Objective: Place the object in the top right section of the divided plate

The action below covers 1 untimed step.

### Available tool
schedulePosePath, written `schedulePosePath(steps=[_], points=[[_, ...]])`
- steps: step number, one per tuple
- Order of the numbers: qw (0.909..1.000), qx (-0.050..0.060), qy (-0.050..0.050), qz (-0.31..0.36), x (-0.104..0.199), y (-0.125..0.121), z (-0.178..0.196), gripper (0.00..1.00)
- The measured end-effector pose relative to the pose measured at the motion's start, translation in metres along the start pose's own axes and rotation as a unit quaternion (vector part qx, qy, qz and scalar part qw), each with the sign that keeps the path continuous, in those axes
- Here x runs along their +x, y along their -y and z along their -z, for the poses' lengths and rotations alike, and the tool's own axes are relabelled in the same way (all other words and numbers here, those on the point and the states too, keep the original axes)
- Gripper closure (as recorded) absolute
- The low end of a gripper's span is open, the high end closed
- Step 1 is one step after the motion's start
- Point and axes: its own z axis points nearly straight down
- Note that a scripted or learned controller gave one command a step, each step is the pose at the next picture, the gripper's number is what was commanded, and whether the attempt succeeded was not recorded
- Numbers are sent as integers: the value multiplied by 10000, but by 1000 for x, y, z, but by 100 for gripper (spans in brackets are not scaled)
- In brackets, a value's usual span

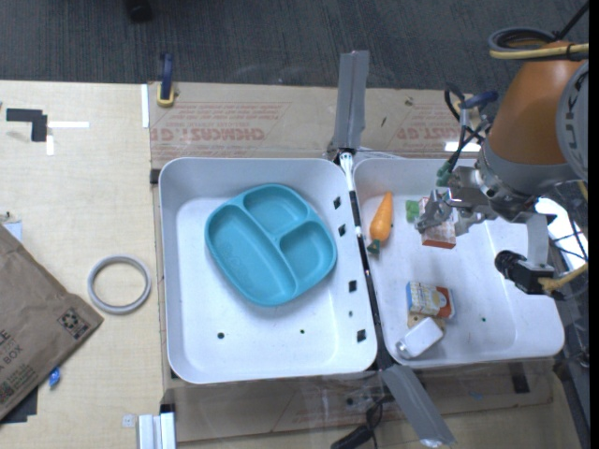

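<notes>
The blue divided plate (270,243) lies in the left bin (187,344), turned at a slant, with one large section and two smaller ones. My gripper (437,217) hangs over the upper middle of the right bin (524,340), well to the right of the plate. A small white packet with a red lower edge (439,235) sits between its fingers, and the gripper is shut on it. The grey arm with its orange band (543,101) reaches in from the upper right.
An orange carrot (381,217) lies by the right bin's left wall. A small printed packet (429,300) and a white object (420,338) rest nearer the front. A tape ring (119,282) and a cardboard box (33,330) sit on the bench at left.
</notes>
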Motion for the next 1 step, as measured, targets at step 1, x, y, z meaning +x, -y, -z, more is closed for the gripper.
schedulePosePath(steps=[1], points=[[9974,7,-4,715,93,32,-3,100]])
